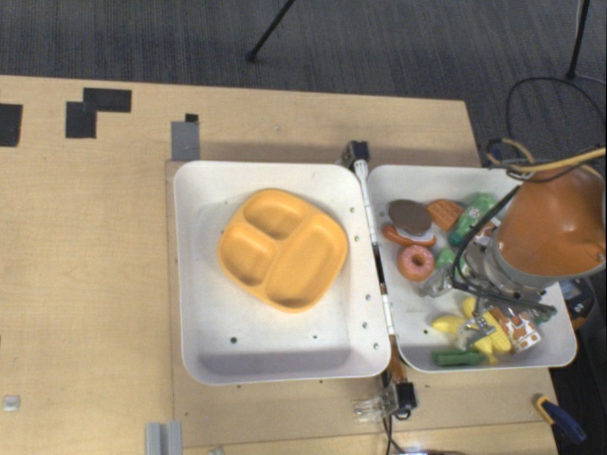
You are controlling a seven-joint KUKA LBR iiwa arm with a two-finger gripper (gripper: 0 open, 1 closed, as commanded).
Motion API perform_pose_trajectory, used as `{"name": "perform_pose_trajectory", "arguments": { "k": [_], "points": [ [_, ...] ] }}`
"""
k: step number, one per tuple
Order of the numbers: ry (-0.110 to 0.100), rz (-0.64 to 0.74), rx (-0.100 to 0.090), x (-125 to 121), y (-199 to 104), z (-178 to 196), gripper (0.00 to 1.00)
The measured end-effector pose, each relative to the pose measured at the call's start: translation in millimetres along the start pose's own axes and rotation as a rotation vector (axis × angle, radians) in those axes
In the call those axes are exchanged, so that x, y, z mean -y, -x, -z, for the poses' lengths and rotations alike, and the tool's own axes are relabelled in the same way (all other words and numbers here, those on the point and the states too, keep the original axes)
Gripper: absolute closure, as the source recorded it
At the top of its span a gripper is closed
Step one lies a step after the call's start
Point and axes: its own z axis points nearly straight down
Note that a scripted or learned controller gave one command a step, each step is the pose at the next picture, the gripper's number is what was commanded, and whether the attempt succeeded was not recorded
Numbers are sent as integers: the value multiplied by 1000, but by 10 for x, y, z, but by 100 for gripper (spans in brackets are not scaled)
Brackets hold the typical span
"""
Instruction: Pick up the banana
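Because the arm reached in from the right and hung low over the right bin (560, 349), its gripper (484, 316) sat in the toy clutter nearer than the donut (414, 262) and to its right. Whether it was open or held anything could not be told. The banana (487, 345) was probably the yellow piece nearest, right of the donut and under the wrist, so a grasp looked underway, not proven. Two more yellow bits lay near it, and one green stick (455, 356). Left of the donut, the left bin (194, 349) held one orange tray (283, 248), out of the way. Beyond the donut lay one brown disc (410, 218).
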Motion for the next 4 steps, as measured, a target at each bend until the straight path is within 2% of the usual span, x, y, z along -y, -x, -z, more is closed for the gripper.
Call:
{"name": "perform_pose_trajectory", "arguments": {
  "k": [1, 2, 3, 4],
  "points": [
    [-9, 376, -1, -294, 123, 6, 0],
    [-7, 590, 6, -353, 89, 5, 0],
    [-5, 889, 4, -347, 43, 3, 0],
    [-8, 885, 3, -331, 58, 111, 100]
  ]
}}
